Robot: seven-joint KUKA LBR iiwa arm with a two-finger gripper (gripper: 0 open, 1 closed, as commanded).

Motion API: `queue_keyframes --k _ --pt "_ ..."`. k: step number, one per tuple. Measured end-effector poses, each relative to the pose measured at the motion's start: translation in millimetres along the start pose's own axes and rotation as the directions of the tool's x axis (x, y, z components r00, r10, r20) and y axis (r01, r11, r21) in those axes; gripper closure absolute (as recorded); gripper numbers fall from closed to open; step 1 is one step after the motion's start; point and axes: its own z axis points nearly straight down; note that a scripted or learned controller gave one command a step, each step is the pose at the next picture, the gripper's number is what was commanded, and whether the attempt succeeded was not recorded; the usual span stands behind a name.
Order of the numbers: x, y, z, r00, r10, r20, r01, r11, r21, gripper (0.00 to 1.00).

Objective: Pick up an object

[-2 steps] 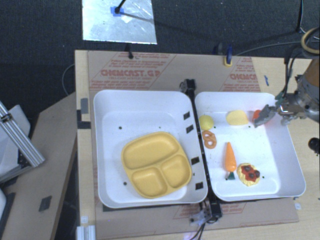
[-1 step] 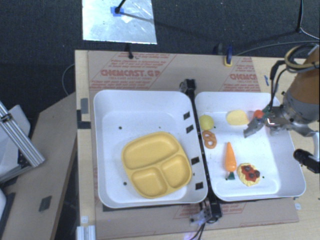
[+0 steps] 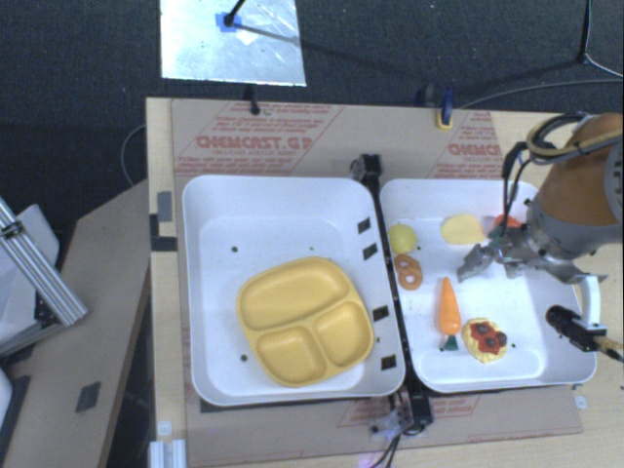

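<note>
**Arm low on the right, claw spread**

Your arm (image 3: 583, 178) comes in from the right edge of the camera view, its orange band above the grey wrist housing. The wrist bends down and to the left. Your claw (image 3: 490, 259) sits at the end, grey fingers (image 3: 474, 261) splayed apart and pointing left, nothing visible between them. Cables loop over the top of the arm.

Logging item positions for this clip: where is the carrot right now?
The carrot lies in the right bin, near its middle, just below the pretzel and left of the pizza.
</note>
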Motion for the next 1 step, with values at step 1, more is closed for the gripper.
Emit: queue_keyframes --k 1 --pt "0.1 0.6 51.3 1.0 0.001 0.001 -0.001 1.0 -0.003 0.0"
